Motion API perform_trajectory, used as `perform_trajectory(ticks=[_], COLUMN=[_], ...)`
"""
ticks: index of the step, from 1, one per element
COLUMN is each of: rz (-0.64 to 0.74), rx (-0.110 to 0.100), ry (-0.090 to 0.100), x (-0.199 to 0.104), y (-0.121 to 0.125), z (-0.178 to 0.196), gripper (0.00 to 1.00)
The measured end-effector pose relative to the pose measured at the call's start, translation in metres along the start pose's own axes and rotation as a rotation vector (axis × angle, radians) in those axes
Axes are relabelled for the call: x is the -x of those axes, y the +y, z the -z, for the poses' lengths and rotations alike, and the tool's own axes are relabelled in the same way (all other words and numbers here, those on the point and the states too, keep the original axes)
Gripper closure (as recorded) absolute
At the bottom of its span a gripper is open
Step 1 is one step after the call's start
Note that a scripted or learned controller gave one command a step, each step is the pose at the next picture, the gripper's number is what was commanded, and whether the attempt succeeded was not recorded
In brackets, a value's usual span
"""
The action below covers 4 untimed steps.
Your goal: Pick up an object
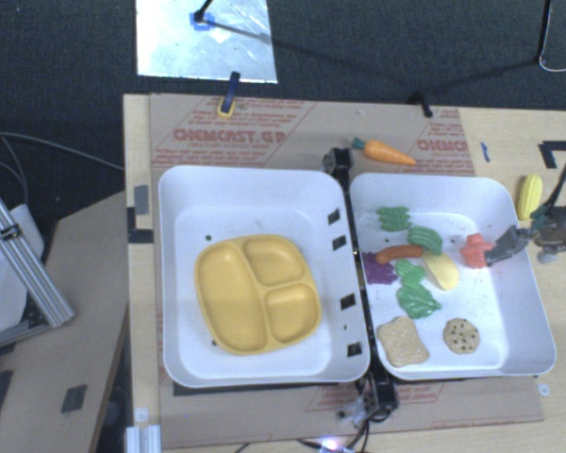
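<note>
Frankly, my worry is the crowding in the right bin [524, 343]. The gripper [506, 245] sits low at that bin's right side, just beside a small red toy [474, 250]; I cannot tell from up here whether its fingers are spread or pressed together, and I see nothing between them. The red toy is the nearest candidate, and a yellow slice [441, 272] lies near it, with green leafy pieces [416, 286], a sausage [398, 252] and a purple piece [378, 271] packed further left. I judge a closing grasp could nudge a neighbour or skid the toy toward the bin wall. The toast slice [401, 341] and cookie [461, 335] lie flat, so I'd expect them to be hard to pinch. The left bin [174, 281] holds a yellow divided plate [258, 293]. A toy carrot [387, 151] lies on the protective sheet [264, 130], which reads "CHEMCAST" in repeated red print; smaller text is illegible.
</note>
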State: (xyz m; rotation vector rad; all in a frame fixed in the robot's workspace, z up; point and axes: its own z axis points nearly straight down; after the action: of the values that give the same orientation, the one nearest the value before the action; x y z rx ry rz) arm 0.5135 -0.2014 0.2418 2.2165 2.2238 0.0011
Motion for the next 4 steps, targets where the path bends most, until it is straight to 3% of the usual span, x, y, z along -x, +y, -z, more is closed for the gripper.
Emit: perform_trajectory(ticks=[1,2,3,4], rz=[-0.005,0.007,-0.009,-0.002], rx=[-0.014,0.004,-0.006,0.003], ry=[0.005,0.002,0.001,-0.001], x=[0.004,-0.029,0.008,0.005], y=[-0.032,0.047,-0.029,-0.024], z=[-0.142,-0.158,-0.158,-0.146], gripper=[0.0,0.0,0.0,1.0])
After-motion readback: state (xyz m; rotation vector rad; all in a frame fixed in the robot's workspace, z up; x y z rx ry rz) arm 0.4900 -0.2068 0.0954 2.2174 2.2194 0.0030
